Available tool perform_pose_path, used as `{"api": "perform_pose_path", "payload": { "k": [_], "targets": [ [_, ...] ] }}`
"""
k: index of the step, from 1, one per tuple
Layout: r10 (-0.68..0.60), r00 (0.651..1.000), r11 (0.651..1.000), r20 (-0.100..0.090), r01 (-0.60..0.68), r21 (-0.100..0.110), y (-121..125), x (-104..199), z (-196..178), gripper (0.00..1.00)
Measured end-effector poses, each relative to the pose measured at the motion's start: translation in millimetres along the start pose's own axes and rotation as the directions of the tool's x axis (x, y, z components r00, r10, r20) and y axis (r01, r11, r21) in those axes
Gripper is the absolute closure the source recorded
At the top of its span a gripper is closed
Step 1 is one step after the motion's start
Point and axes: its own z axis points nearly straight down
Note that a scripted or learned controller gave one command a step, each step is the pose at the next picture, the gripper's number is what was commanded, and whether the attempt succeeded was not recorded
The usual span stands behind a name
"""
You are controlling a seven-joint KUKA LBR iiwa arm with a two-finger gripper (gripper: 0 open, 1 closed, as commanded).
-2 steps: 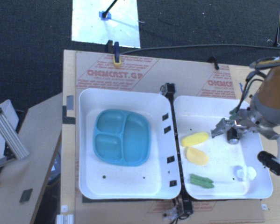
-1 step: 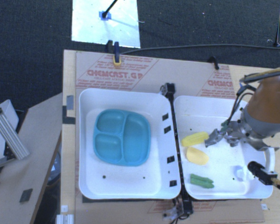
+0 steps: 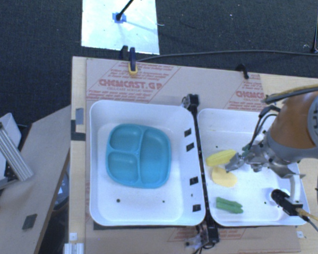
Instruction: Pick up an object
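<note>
Objects lie in the right bin (image 3: 212, 126): nearest, a green pod (image 3: 229, 205); beyond it a yellow round piece (image 3: 224, 177), then a yellow corn-like piece (image 3: 221, 157). The gripper (image 3: 234, 164) sits just beside both yellow pieces; its grip state cannot be told. Left of that bin, a blue divided plate (image 3: 139, 155) rests in the left bin (image 3: 99, 200).

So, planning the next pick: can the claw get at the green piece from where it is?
Probably yes. The green piece lies alone on the right bin's floor, apart from the two yellow pieces, and the claw hangs just above it in the view.
</note>
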Motion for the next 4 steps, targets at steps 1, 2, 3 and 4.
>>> {"api": "perform_pose_path", "payload": {
  "k": [1,2,3,4],
  "targets": [
    [0.001,1.0,1.0,0.002,-0.001,-0.006,1.6,-0.6,-13.2,1.0],
    [-0.004,1.0,1.0,0.003,0.004,-0.01,11.2,5.4,-70.7,1.0],
    [-0.003,1.0,1.0,0.002,0.003,-0.007,12.6,5.3,-95.5,1.0],
    [-0.008,1.0,1.0,0.0,0.008,-0.006,29.0,49.6,-90.6,1.0]
  ]
}}
